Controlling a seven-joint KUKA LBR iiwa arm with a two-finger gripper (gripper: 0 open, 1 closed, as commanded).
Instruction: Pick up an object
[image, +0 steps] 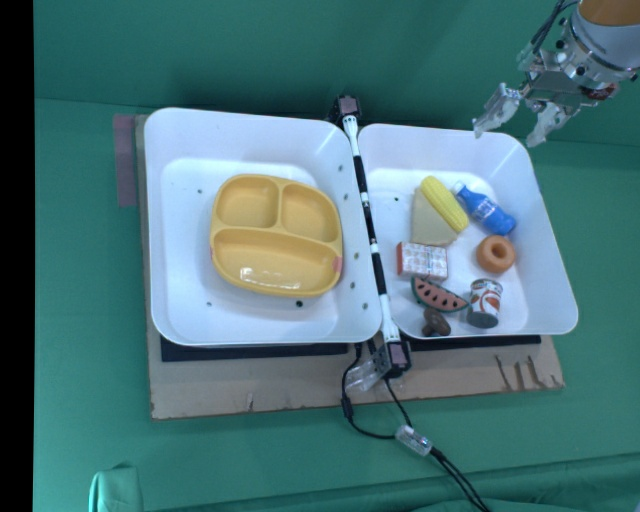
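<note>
Spread apart and holding nothing, the jaws of the gripper (522, 116) hang above the far right corner of the right bin (548, 262), just outside its rim, with the grey wrist and its orange band reaching in from the upper right. Every toy in that bin lies below and to the left of the fingers, well apart from them. Nearest is the blue bottle (485, 209), lying on its side at a slant with its white cap toward the yellow corn cob (444, 203); the cob rests across the top of a pale cheese wedge (430, 222). Just below the bottle sits an orange doughnut (495, 254), with clear white floor between it and the bin's right wall. Lower still, a small can (484, 303) stands near the front edge, beside a watermelon slice (438, 294) and a small brown piece (435, 322) too small to make out. A red-and-white cracker box (423, 260) lies toward the divider. The back stretch of the bin floor, under the fingers, is bare. Across the divider, the left bin (180, 240) holds a yellow divided plate (276, 235) lying flat in its middle.
</note>
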